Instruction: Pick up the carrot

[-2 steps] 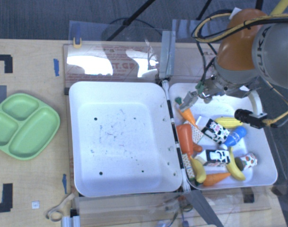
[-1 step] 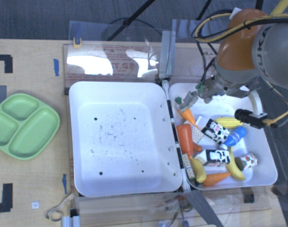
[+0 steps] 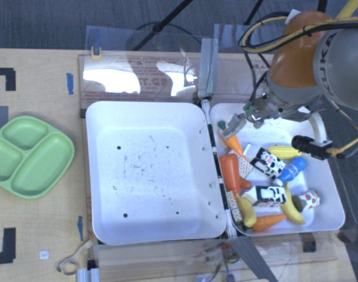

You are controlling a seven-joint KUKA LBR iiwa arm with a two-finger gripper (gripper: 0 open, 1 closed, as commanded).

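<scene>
Pickup not yet made: gripper (image 3: 242, 120) hovers with jaws spread and empty just above carrot (image 3: 233, 142) in right bin (image 3: 334, 207)

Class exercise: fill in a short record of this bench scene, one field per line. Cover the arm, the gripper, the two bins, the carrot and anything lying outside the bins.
arm: grey with orange band, reaching in from the right
gripper: over the back left part of the right bin, nothing seen between its fingers
left bin: white, shallow, faint scuff marks on its floor
right bin contents: toy foods piled along its left and front
carrot: small, orange, just below the gripper, not yet picked up
outside the bins: green divided plate on the bench at far left
</scene>
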